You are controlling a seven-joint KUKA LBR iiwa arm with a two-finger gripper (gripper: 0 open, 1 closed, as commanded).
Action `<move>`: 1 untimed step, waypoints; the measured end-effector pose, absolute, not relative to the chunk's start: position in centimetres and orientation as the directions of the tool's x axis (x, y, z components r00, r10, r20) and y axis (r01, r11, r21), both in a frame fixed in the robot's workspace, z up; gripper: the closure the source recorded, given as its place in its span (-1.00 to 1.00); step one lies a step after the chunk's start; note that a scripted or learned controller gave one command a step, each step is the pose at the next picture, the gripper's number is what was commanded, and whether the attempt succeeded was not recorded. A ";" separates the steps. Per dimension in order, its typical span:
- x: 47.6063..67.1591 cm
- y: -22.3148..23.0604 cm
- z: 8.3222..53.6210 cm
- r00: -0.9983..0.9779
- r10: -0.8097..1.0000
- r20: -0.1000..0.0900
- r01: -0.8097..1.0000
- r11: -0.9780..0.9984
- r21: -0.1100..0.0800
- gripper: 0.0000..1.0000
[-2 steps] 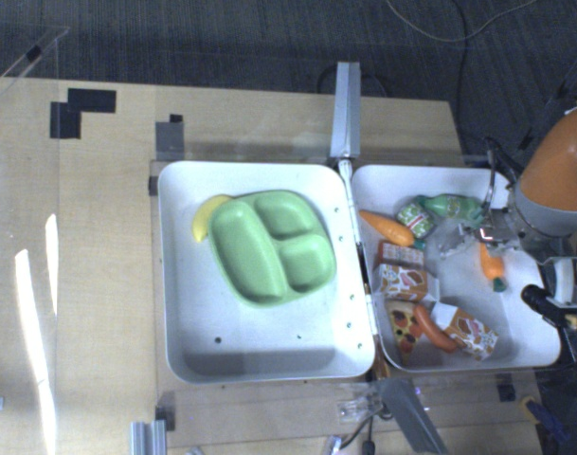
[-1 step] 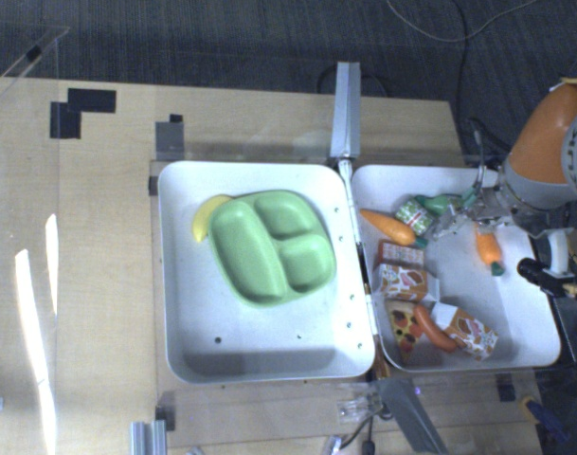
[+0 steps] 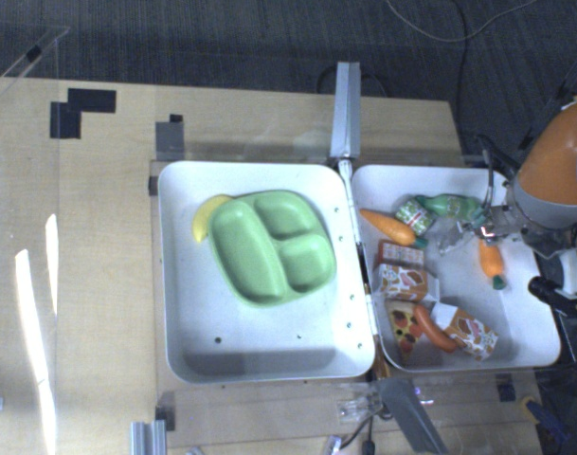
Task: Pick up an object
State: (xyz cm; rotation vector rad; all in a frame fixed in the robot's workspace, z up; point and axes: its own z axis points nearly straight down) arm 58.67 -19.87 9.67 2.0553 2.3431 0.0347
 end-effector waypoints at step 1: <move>58.9 -20.0 10.7 -0.132 0.991 -0.008 0.991 0.132 0.037 1.00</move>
